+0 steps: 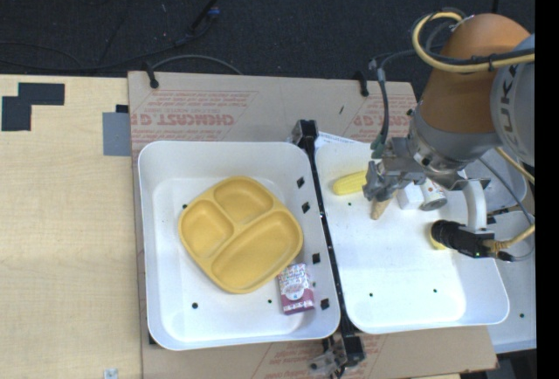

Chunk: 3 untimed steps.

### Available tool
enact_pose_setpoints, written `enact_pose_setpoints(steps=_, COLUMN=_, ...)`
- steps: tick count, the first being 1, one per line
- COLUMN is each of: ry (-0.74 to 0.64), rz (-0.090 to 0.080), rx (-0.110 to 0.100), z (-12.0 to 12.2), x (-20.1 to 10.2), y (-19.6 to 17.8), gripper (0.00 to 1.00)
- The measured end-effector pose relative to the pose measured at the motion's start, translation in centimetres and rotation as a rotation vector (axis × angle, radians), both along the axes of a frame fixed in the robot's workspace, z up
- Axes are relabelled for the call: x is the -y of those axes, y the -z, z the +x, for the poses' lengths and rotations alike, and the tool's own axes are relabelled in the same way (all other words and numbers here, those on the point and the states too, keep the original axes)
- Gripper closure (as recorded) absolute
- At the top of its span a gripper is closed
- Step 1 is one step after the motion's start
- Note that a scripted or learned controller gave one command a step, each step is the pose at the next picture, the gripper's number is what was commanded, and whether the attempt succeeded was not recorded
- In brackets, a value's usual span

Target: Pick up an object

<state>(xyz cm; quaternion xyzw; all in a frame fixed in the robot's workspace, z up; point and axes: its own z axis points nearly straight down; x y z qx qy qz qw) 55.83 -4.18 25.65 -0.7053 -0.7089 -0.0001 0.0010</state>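
Nearest the camera, a small red-and-white printed packet [296,289] lies in the left white bin [166,194], touching the near right edge of a yellow three-compartment plastic plate [240,233]. Over the right white bin [419,299], the grey two-finger gripper [382,198] hangs low with its tips close together, holding nothing visible. Just left of it lies a small yellow banana-shaped piece [348,185].

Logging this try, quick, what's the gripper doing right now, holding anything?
Gripper: over the right bin, near the yellow object; open or closed cannot be told, and nothing is seen between its fingers.
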Motion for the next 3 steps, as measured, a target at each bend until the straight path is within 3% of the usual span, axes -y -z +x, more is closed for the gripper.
enact_pose_setpoints(steps=1, ry=0.001, rz=-0.001, rx=-0.002, z=1.5, x=-5.2, y=1.0, gripper=1.00)
enact_pose_setpoints(steps=3, ry=0.000, rz=-0.001, rx=-0.001, z=6.6, x=-14.0, y=3.7, gripper=1.00)
